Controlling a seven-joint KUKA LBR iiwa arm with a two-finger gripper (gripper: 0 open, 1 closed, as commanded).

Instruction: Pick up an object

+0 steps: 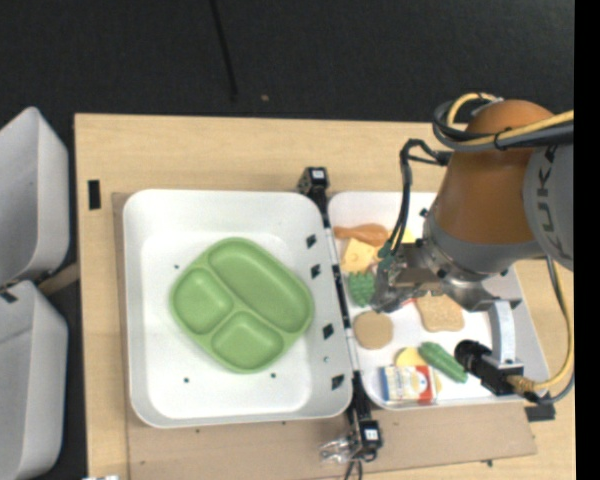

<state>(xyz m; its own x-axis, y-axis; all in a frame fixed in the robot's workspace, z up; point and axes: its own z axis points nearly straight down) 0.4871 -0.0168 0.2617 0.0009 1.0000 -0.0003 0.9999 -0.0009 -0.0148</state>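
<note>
Since any item will do for this task, I read the right bin (508, 286) as the working area: it holds all the loose play food, crowded along its left side. My hand (392, 286) is low over that cluster, just beside a green leafy piece (361, 287) and above a round tan cookie (374, 330), which look like the nearest candidates. I cannot tell whether the hand is released or clenched, because the wrist hides its tips, and I see nothing clearly gripped. A yellow cheese wedge (356, 256) and an orange piece (364, 234) sit further back; a toast slice (440, 314), a green pod (442, 361) and a small carton (410, 383) lie nearer the front. The left bin (150, 368) holds a green divided plate (242, 304), probably a drop-off spot. Both bins rest on the tabletop (200, 148).
</note>
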